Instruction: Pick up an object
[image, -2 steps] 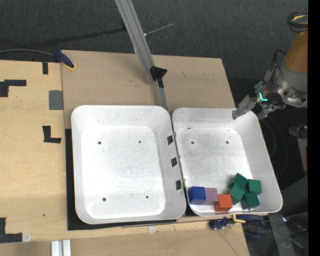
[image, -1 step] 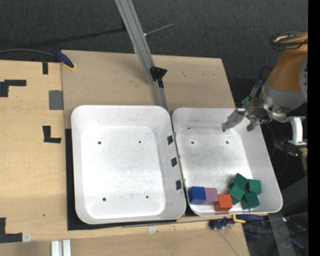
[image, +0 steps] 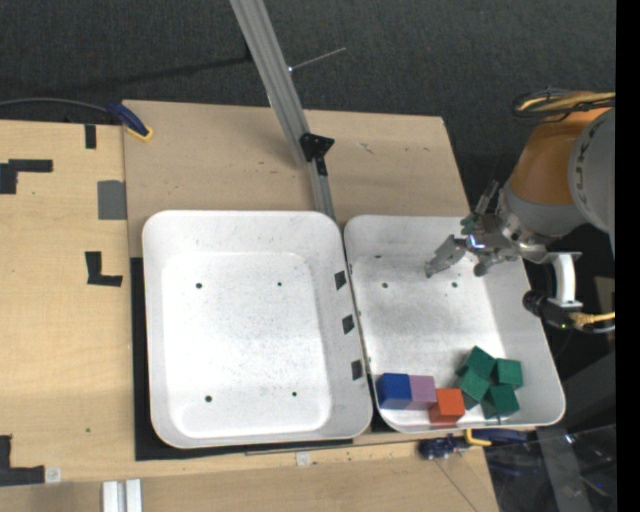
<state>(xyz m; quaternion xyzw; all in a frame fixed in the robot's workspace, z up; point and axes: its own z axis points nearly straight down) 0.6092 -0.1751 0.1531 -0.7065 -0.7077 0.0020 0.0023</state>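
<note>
Hovering with fingers spread and holding nothing, the gripper (image: 458, 260) hangs over the right bin (image: 420, 320), blocks (image: 455, 390) well below it

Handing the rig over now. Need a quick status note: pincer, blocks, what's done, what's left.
Pincer: over the upper part of the right bin, nothing between its fingers; open or shut not readable.
Blocks: all clustered at the right bin's near edge: blue block, purple block, orange block, green blocks.
Done: no pick yet.
Left: bring the pincer to the cluster, grasp one block, lift.
</note>
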